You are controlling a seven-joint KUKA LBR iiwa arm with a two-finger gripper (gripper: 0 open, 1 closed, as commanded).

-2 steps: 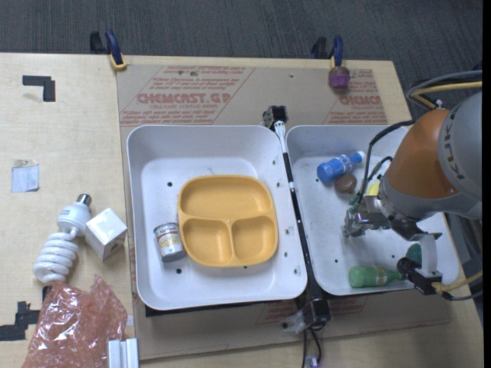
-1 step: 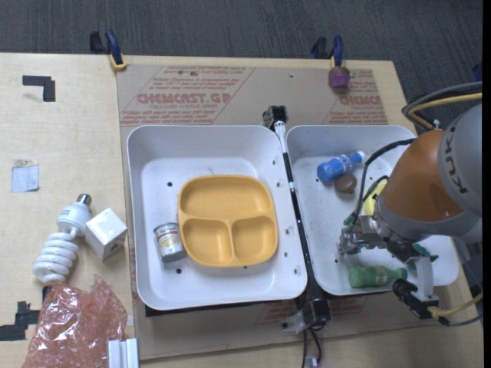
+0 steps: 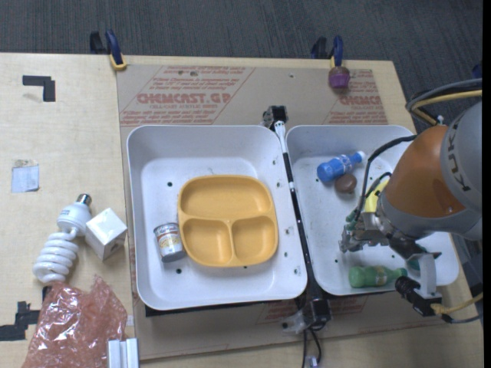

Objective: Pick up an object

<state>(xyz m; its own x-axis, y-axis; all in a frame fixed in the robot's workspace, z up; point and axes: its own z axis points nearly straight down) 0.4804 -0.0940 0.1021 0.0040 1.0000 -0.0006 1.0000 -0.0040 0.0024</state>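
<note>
My gripper (image 3: 355, 234) hangs low inside the right bin (image 3: 322, 263), near its middle, under the grey and orange wrist. Just below it a green bottle (image 3: 374, 276) lies on its side near the bin's front wall. A blue bottle (image 3: 337, 167) and a small brown object (image 3: 347, 183) lie at the back of this bin, apart from the gripper. A yellow item (image 3: 372, 202) peeks out beside the wrist. The left bin (image 3: 138, 205) holds a yellow divided plate (image 3: 228, 221) with a small can (image 3: 168, 241) at its left edge.
Left of the bins on the bench lie a spiral light bulb (image 3: 61, 245), a white cube (image 3: 106, 232) and a crumpled pink bag (image 3: 73, 324). A purple object (image 3: 339, 77) sits by a clamp behind the right bin. Cables loop around the arm at the right.
</note>
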